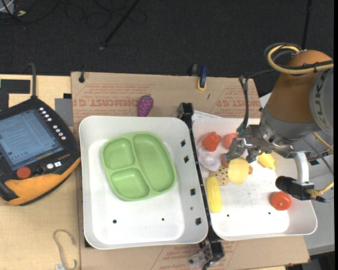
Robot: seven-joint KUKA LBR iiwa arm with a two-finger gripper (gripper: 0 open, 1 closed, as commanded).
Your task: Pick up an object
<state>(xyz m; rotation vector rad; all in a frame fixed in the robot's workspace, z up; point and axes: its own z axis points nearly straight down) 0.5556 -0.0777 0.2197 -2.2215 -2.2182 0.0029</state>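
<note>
From above the bench, the grey arm with its orange band reaches in from the right and hangs low over the right-hand white bin. Its gripper sits among a cluster of toy food near the bin's upper left. Whether the hand is spread or pressed together cannot be told from this view.

Just beneath and beside the gripper lies a round yellow fruit, close enough to appear touching it, though nothing can be seen pinched. A red pepper-like piece lies to the upper left. A pale, whitish object rests just below that one. A smaller red piece shows partly behind the gripper. A yellow corn cob lies lengthwise along the bin's left wall, with a spotted tan piece between it and the yellow fruit. A small yellow item lies to the gripper's right, and a red tomato-like ball rests well apart, near the lower right.

The left-hand bin holds a green divided tray. A purple object sits on the cardboard behind that bin. A teach pendant with an orange base lies at the far left.
</note>
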